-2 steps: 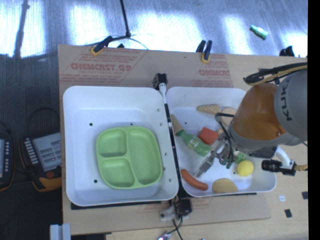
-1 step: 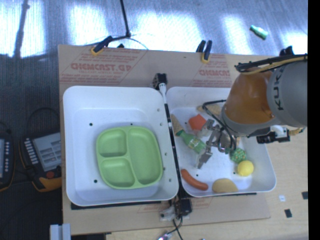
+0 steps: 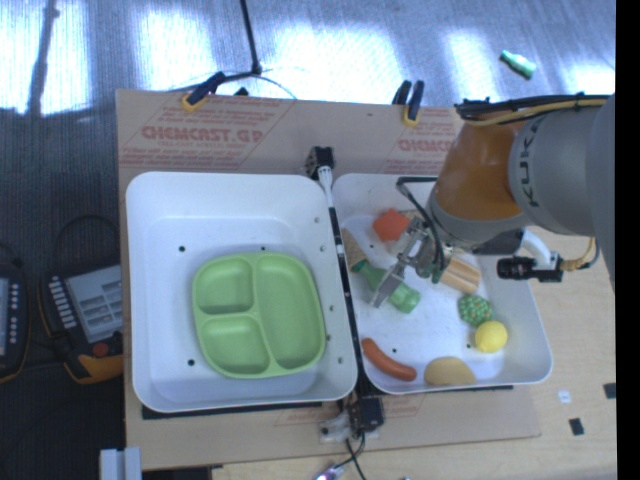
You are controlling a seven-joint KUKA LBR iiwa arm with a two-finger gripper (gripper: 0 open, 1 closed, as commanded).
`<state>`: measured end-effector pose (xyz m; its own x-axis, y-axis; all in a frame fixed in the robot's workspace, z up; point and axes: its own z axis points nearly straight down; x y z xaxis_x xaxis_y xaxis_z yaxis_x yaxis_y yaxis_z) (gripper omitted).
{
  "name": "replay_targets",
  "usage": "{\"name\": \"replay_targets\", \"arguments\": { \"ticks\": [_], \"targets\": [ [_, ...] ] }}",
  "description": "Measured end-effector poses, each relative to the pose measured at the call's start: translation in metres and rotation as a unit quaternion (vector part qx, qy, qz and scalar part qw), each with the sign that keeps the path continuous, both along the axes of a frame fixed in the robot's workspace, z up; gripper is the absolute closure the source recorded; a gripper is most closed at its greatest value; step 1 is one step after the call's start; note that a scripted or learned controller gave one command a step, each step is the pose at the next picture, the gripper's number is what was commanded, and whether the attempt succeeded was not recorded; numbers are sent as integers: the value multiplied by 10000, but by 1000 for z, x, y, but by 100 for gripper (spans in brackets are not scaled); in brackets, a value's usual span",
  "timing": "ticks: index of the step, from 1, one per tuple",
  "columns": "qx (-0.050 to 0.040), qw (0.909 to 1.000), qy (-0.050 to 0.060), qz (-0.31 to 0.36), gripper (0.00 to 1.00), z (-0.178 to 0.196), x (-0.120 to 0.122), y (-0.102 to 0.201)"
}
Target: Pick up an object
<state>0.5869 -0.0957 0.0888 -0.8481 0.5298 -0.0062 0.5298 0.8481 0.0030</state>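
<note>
My gripper (image 3: 400, 273) is down in the right bin (image 3: 525, 363), reaching in from the right below the orange band of the arm (image 3: 480, 173). It stands open over a green object (image 3: 401, 297) that lies near the bin's middle, and one grey finger (image 3: 385, 288) lies across the object's left part. Nothing is visibly clamped between the fingers. An orange-red piece (image 3: 390, 225) sits just behind the gripper, and a tan stick (image 3: 461, 274) lies to its right.
In the right bin there are also a red sausage (image 3: 388, 360), a tan potato shape (image 3: 450, 371), a yellow lemon (image 3: 490, 336) and a green knobbly piece (image 3: 474, 309). The left bin (image 3: 160, 218) holds a green divided plate (image 3: 260, 313).
</note>
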Motion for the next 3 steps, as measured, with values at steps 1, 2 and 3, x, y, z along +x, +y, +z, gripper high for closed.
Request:
{"name": "replay_targets", "arguments": {
  "ticks": [1,2,3],
  "targets": [
    [-76,8238,-49,5668,0,1,8,-14],
    [-72,8251,32,5650,0,1,16,-5],
    [-49,7909,26,6119,0,1,61,-3]
  ]
}}
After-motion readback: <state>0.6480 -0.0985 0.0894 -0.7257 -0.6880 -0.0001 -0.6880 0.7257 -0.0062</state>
